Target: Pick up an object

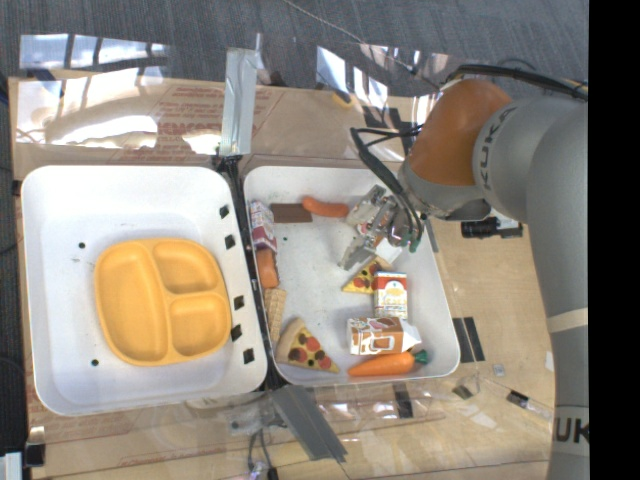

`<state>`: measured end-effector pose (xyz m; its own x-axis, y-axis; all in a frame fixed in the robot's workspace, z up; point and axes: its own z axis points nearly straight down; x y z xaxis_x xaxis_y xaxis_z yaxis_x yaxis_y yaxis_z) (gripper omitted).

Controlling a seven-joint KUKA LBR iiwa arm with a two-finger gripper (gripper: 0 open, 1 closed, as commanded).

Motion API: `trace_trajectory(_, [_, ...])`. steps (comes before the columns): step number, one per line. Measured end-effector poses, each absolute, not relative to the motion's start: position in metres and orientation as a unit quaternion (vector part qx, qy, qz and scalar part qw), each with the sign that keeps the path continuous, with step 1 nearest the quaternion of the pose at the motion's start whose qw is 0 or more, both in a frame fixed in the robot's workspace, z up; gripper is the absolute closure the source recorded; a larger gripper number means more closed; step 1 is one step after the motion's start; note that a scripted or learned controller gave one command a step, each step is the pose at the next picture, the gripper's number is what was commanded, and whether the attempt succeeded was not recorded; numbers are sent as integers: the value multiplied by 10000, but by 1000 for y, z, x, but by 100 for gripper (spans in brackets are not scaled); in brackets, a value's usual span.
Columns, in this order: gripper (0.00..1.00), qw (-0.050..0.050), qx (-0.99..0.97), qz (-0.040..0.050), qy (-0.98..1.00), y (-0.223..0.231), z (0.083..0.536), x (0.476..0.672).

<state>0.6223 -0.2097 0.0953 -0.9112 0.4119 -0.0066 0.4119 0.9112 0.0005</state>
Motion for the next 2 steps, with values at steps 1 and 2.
trace_trajectory(1, [0,15,3049,7,9524,-209,94,595])
trace_trajectory(2, [0,-1,3627,5,9319,-176,93,560])
